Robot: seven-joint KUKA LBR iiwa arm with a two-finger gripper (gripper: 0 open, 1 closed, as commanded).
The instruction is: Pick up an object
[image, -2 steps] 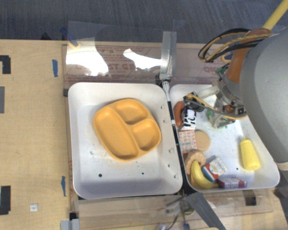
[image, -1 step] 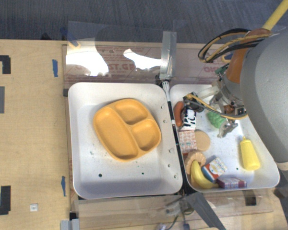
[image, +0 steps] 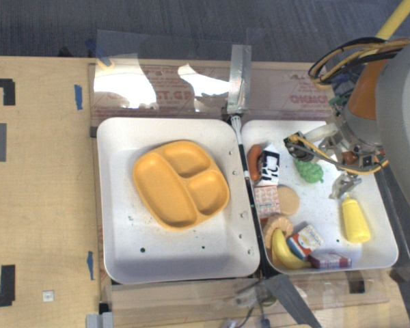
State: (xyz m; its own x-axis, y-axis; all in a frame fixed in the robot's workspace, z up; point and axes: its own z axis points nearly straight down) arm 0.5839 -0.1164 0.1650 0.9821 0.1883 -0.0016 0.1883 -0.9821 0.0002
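my end effector [image: 343, 183] hangs over the right bin [image: 386, 251] near the green toy [image: 311, 171]; grip unclear, nothing picked yet.

The yellow three-compartment plastic plate [image: 182, 183] lies in the left white bin [image: 116, 238]. In the right white bin [image: 386, 251], the green leafy toy [image: 311, 171] sits behind the yellow plastic cylinder [image: 354, 221], with the yellow toy banana [image: 281, 249] at the front left corner

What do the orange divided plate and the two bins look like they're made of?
The orange divided plate: likely molded plastic, matte to satin, with uniform color and soft rounded ridges. The left bin and right bin: probably thin formed plastic, smooth white, with rounded corners and rolled rims. Metal can't be ruled out.
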